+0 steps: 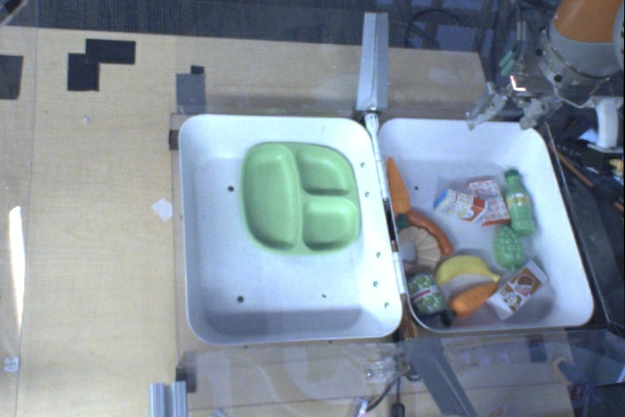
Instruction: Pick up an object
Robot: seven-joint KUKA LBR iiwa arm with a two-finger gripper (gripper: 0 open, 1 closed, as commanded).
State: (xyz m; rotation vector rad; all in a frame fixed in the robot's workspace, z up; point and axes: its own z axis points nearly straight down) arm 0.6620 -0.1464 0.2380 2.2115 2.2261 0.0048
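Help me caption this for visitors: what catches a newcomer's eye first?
The pale green divided tray lying alone in the left bin. Next, the heap of toy food in the right bin, a yellow banana brightest. The gripper hangs over that bin's far edge.

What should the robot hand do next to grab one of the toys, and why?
Probably move down and toward the near side of the right bin. The gripper hangs above that bin's far edge with nothing between its fingers, while the toys, such as the banana and green bottle, lie lower in the bin.
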